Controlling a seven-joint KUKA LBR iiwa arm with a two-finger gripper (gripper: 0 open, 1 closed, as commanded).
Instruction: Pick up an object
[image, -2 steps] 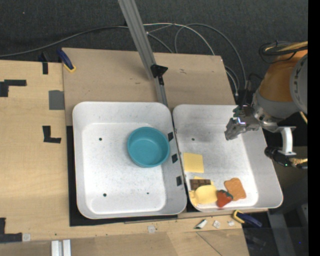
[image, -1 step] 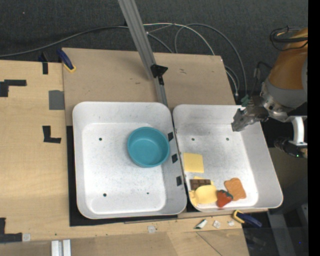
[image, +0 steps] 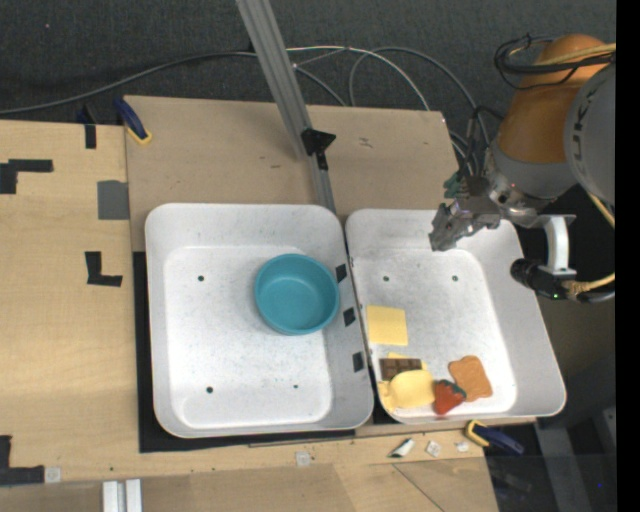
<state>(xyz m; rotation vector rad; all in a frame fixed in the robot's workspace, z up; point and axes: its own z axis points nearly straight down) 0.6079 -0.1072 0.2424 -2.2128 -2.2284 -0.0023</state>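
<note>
A blue bowl (image: 295, 293) sits in the left bin (image: 180, 300), toward its right side. In the right bin (image: 500, 310) a pale yellow square slab (image: 387, 325) lies near the left wall. At the front of that bin a yellow rounded piece (image: 408, 388), a small red piece (image: 447, 399) and an orange-brown piece (image: 471, 376) cluster together, with a dark brown piece (image: 398, 364) behind the yellow one. My gripper (image: 447, 232) hovers over the right bin's far edge, well apart from all of them, with nothing seen between its fingers.
A slanted metal pole (image: 290, 95) rises behind the bins, ending at a black clamp (image: 318, 143). Cables (image: 400, 70) trail across the back of the bench. Small clips lie on the bench in front of the right bin (image: 420, 447).
</note>
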